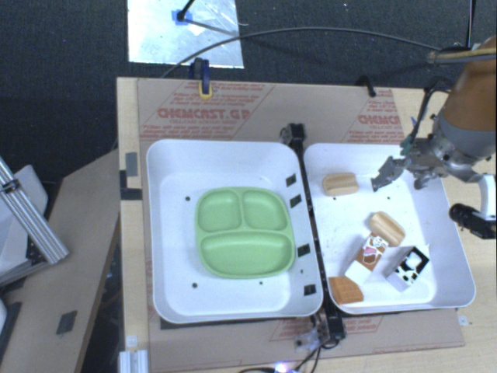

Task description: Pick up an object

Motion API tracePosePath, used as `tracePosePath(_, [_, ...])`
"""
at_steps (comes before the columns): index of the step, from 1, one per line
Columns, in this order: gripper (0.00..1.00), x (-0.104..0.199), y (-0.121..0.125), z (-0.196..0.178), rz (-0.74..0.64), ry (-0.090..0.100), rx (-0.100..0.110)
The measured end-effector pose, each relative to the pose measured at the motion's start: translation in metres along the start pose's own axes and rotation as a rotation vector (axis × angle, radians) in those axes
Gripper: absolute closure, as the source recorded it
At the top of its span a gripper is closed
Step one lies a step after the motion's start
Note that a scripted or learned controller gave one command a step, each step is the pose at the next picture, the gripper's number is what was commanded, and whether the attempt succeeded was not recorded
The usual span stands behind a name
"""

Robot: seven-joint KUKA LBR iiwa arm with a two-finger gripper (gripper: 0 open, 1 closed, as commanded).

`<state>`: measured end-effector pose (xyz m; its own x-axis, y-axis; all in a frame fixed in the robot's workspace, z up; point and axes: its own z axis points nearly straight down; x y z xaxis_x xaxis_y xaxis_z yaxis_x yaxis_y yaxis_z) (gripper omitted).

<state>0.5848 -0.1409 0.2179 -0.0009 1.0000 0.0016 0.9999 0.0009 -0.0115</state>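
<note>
Blurring tool [400, 169] above right bin [458, 286]

Enters from the right edge of the frame, upper right quarter. Shows an orange band [475, 99] uppermost, a grey wrist section [464, 142] beneath it. Ends in a gripper [400, 173] angled down and toward the left of the frame, with one dark finger [384, 176] reaching furthest left and another dark part just right of it. Grips nothing between the fingers.
</note>
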Motion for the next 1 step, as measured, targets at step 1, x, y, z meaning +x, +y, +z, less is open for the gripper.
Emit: tracePosePath(1, [0.00, 0.0005, 0.0024, -0.0075, -0.003, -0.002, -0.012])
